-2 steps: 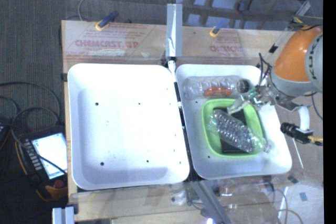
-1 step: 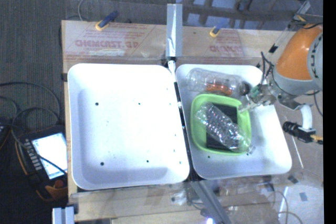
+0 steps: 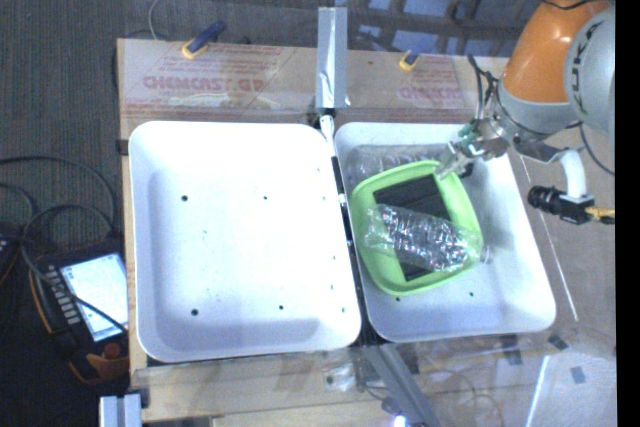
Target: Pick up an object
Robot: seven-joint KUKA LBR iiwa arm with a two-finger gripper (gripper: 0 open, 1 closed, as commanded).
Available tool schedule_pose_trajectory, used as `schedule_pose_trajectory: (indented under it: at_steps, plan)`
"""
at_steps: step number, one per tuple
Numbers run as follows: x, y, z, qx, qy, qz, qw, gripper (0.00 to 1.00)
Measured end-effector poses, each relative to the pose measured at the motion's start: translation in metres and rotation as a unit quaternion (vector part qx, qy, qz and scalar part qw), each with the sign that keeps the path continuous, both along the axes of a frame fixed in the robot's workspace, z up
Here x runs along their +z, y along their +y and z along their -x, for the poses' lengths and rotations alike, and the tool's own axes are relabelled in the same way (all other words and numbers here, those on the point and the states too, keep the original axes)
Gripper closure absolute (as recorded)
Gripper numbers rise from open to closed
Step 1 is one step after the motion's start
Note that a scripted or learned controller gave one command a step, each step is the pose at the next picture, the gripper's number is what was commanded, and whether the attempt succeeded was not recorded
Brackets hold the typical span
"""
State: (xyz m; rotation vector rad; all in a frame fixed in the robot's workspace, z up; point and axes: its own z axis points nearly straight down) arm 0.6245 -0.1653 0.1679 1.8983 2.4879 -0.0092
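In the right bin [image 3: 510, 255] lies a lime-green bowl [image 3: 415, 283]. Inside it are a flat black object [image 3: 408, 195] and, on top of that, a crinkled clear packet with a silvery pattern [image 3: 420, 237]. My gripper [image 3: 458, 158] hangs over the bin's far right part, right at the bowl's upper right rim, pointing down and left. The orange band of the arm [image 3: 545, 65] rises behind it at the right. Whether the gripper touches the rim is not visible. Nothing is visibly held.
The left bin [image 3: 240, 235] sits beside the right one, with a narrow gap between them. A metal post [image 3: 331, 55] and two clamps [image 3: 203, 38] stand on the cardboard backing behind. A black fitting [image 3: 560, 200] juts out at the right bin's edge.
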Motion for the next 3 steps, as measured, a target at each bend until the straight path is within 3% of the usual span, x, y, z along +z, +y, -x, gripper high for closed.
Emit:
schedule_pose_trajectory:
  at_steps: [1, 2, 3]
  plan:
    - [-0.002, 0.006, 0.000, 0.002, 0.004, -0.0045, 1.0000, 0.00]
    - [-0.064, -0.052, 0.053, -0.007, -0.007, -0.0046, 0.9999, 0.00]
    - [-0.072, -0.050, 0.028, -0.019, -0.004, -0.0070, 0.9998, 0.00]
